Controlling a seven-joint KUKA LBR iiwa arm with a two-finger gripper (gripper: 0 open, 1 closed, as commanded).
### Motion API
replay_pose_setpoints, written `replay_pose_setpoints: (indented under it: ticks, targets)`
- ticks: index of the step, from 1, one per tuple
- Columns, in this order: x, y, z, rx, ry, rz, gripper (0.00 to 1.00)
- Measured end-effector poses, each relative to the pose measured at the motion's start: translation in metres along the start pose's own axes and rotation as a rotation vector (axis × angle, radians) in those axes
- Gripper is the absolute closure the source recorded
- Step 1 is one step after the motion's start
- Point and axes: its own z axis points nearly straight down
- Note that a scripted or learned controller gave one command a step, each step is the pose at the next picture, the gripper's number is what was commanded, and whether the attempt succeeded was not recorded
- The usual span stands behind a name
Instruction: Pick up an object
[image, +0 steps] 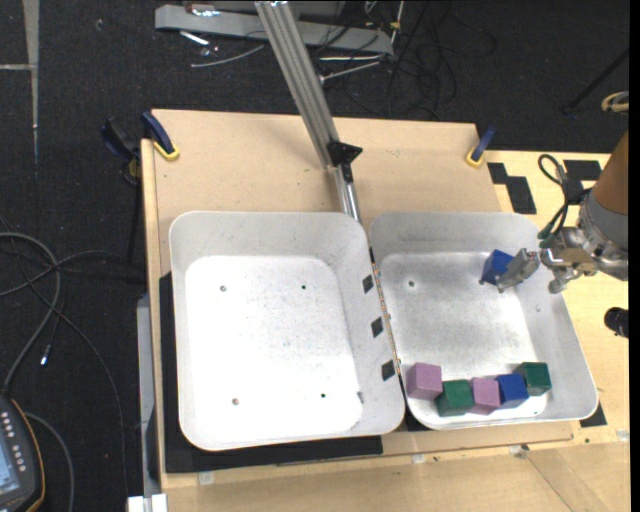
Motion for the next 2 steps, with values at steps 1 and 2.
replay_pose_setpoints:
  ticks: [1,2]
  targets:
    - [0.0,0.086,0.084,-0.007,0.0,-0.011,0.0]
    - [0.015,0.109,0.097,-0.011,-0.002,-0.011,0.0]
